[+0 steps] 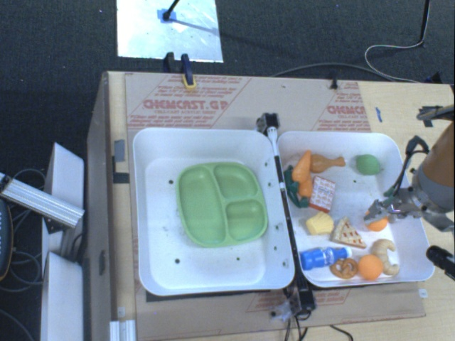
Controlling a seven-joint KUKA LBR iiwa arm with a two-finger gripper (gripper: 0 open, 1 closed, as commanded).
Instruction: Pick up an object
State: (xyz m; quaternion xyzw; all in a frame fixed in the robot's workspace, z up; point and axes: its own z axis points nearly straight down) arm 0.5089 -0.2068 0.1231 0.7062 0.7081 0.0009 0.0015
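The right bin holds several toy foods. My gripper reaches in from the right and hangs low at that bin's right side. A small orange piece sits directly under its tip, touching or nearly touching it. Whether the piece is gripped is not clear. Close by lie a pizza slice, a yellow cheese wedge, a beige curved piece and an orange ball. A green ball rests at the bin's far side.
A carrot, a drumstick, a red-and-white box, a blue bottle and a pretzel fill the right bin's left half. The left bin holds a green divided plate.
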